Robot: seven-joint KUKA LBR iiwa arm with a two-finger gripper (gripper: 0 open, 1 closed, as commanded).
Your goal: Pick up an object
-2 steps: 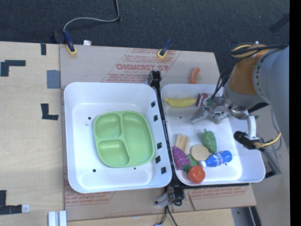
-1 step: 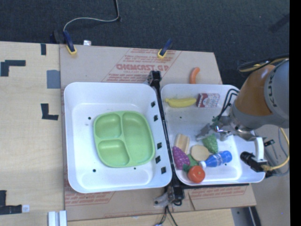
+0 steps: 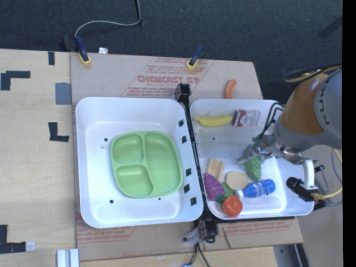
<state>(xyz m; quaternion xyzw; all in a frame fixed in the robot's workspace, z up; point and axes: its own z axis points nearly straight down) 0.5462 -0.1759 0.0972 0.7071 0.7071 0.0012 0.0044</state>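
Observation:
The right bin (image 3: 278, 107) holds several toy foods. A yellow banana (image 3: 214, 120) and a red-and-white carton (image 3: 246, 118) lie along its far wall. Toward the near side are a bread slice (image 3: 214, 168), purple grapes (image 3: 212, 185), a tan round piece (image 3: 237, 179), a blue bottle (image 3: 258, 188), a red tomato (image 3: 232, 205) and a green leafy vegetable (image 3: 254, 169). My gripper (image 3: 254, 153) hangs low in this bin, right above the far end of the green vegetable. Whether it touches the vegetable is unclear.
In the left bin (image 3: 89, 149) lies a green divided plate (image 3: 147, 163). An orange carrot-like piece (image 3: 230, 88) rests on the cardboard behind the right bin. The arm's grey and orange body (image 3: 311, 115) overhangs the right bin's right wall.

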